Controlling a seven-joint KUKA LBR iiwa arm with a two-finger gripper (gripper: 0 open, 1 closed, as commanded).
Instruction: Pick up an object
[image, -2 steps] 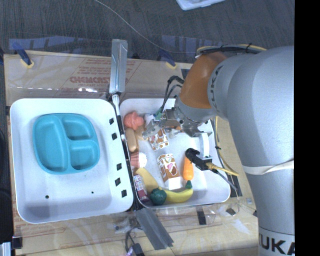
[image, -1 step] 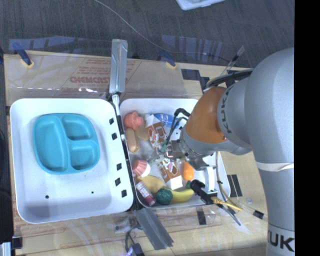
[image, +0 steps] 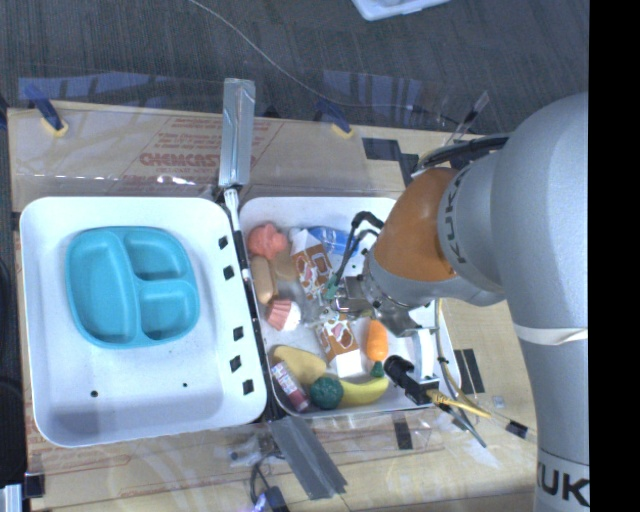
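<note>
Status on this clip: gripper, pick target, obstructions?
Gripper low in the right bin, fingers unreadable. Nothing seen held. Carrot and snack packet crowd it; blue tray in left bin.

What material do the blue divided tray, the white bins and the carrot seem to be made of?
The blue divided tray looks like moulded plastic with a matte finish: one even colour, rounded compartment edges. The left white bin and right white bin seem to be smooth, slightly glossy plastic with soft reflections on the walls. The carrot is probably toy plastic, uniformly orange, though too small to be sure.

The grey arm (image: 540, 260) bends in from the right, its orange-banded wrist (image: 420, 235) lowering the tool (image: 345, 295).
</note>
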